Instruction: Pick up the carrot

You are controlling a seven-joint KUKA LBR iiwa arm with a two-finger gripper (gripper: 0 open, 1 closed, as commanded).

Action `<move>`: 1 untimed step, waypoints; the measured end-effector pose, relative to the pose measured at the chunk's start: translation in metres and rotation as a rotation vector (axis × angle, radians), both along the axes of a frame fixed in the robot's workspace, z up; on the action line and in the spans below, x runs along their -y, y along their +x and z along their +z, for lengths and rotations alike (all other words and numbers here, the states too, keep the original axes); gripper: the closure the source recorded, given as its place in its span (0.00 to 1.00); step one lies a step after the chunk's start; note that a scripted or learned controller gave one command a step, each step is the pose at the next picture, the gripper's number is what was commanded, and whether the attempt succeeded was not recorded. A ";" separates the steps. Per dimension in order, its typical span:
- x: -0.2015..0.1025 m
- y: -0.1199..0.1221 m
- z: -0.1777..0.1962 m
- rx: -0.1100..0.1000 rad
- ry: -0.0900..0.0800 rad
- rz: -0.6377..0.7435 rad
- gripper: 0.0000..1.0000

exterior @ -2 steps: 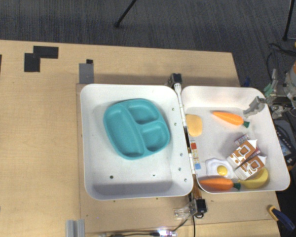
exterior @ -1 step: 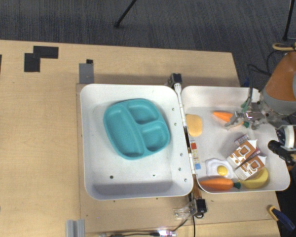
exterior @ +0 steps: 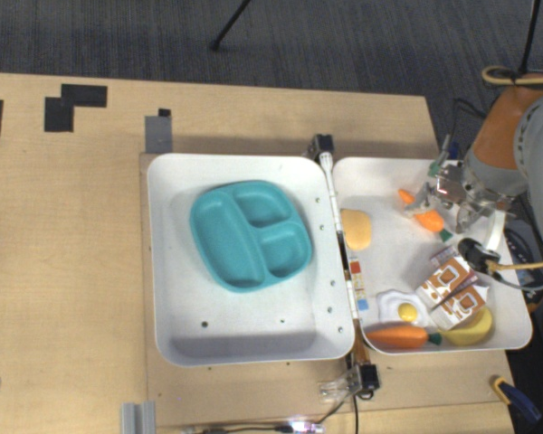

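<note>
Over the far right corner of the right bin [exterior: 516, 333] I see my end effector [exterior: 445, 193], a small metal assembly hanging from the grey arm [exterior: 538, 143] with its orange band [exterior: 500, 134]. From this slanted overhead view I cannot tell how it is set; the metal parts blur together against the white floor of the bin.

Just below and beside the end effector lies a small orange piece [exterior: 429, 221], with another little orange bit [exterior: 404, 196] to its left. The larger piece looks close enough to be touching the tool, though I cannot say for sure, and I see nothing clearly pinched.

The carrot [exterior: 398, 336] is well away from the end effector, down at the near edge of the same bin, lying on its side along the front wall with its green end [exterior: 434, 339] pointing right. Next to that green end sits a banana [exterior: 471, 328], and just above the carrot a fried egg toy [exterior: 404, 309]. Between the end effector and the carrot lies a brown and white patterned packet [exterior: 451, 287]. Left of the end effector, near the divider between the bins, rests a yellowish rounded piece [exterior: 357, 229].

Farther left, the left bin [exterior: 167, 315] holds a teal divided plate [exterior: 251, 234]. Both bins sit on the pale wooden tabletop [exterior: 63, 269].
</note>
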State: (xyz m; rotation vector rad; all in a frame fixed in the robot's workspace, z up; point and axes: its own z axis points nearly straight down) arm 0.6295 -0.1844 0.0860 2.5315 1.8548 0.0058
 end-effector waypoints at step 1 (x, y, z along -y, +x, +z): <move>0.000 0.001 0.012 0.000 -0.002 0.010 1.00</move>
